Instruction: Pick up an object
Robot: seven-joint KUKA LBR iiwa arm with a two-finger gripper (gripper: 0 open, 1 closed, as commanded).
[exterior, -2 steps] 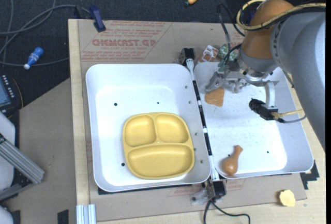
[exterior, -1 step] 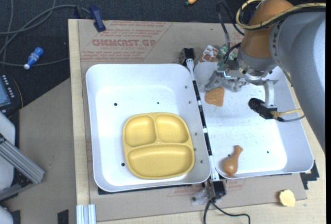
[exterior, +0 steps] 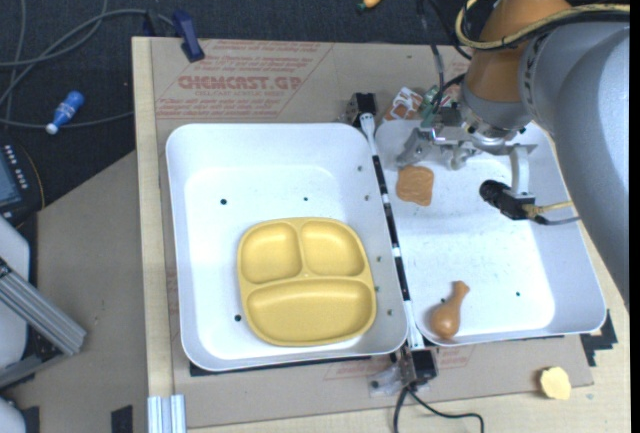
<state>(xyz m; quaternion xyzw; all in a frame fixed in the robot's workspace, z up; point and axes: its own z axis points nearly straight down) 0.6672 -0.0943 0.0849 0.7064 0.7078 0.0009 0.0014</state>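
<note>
In the right bin (exterior: 500, 271), a brown piece shaped like a slice of toast (exterior: 415, 185) lies near the far left corner. My gripper (exterior: 437, 149) hangs just above and behind it, under the orange band of the arm (exterior: 505, 41). From this angle I cannot see whether they touch. A brown toy drumstick (exterior: 448, 311) rests at the bin's near left edge. The left bin (exterior: 200, 171) holds a yellow divided plate (exterior: 304, 279).
A small orange-and-white item (exterior: 405, 103) sits behind the right bin's far rim. A black connector with a cable (exterior: 503, 198) hangs from the arm over the right bin. A yellow piece (exterior: 554, 382) lies on the bench at the near right.
</note>
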